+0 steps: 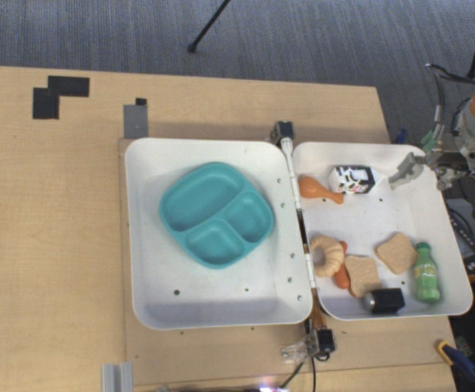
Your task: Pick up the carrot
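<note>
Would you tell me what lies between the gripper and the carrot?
In the camera view, bare bin floor separates gripper from carrot; the bread slice sits just beside that line.

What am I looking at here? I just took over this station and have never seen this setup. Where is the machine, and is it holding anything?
This is one fixed camera looking down at a slant on a wooden bench with two shallow white bins. The left bin holds a teal divided plate. The right bin holds toy food: a black-and-white cow-patterned item, an orange piece, a doughnut, two bread slices, a green bottle and a dark object. The carrot seems to be the orange bit peeking out between doughnut and bread. The robot arm enters from the right; its end effector hovers at the right bin's upper corner with nothing between its fingers.
</note>
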You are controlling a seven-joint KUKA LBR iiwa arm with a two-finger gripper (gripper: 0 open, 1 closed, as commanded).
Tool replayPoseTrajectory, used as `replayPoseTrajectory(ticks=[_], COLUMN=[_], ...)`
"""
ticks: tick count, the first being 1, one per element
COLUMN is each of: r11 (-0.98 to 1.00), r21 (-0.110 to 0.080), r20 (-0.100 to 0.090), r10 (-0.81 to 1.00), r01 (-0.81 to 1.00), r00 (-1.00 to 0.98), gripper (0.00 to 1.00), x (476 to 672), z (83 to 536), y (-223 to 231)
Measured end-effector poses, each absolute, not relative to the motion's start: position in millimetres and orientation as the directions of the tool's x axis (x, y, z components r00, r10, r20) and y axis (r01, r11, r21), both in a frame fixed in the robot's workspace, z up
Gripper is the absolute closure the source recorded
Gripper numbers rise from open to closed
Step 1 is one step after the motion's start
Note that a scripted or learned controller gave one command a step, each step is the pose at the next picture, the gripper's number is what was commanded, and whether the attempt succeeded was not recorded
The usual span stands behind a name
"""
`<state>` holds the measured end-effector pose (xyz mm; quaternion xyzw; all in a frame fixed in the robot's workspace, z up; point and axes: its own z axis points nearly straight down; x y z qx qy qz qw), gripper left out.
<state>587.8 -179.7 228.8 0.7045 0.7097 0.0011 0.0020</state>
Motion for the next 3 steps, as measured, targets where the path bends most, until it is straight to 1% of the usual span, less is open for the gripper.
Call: replayPoseTrajectory(ticks=[1,2,3], r11=[-0.135,-0.281,-0.439], r21=[0.01,0.011,0.007], r20=[0.0,-0.001,0.0], r10=[0.991,0.96,0.898], r01=[0.991,0.96,0.898], r00=[0.135,0.281,0.439], gripper=[0.0,0.0,0.0], x=[641.2,652.6,670.5], z=[268,332,316], y=[-158,-175,-186])
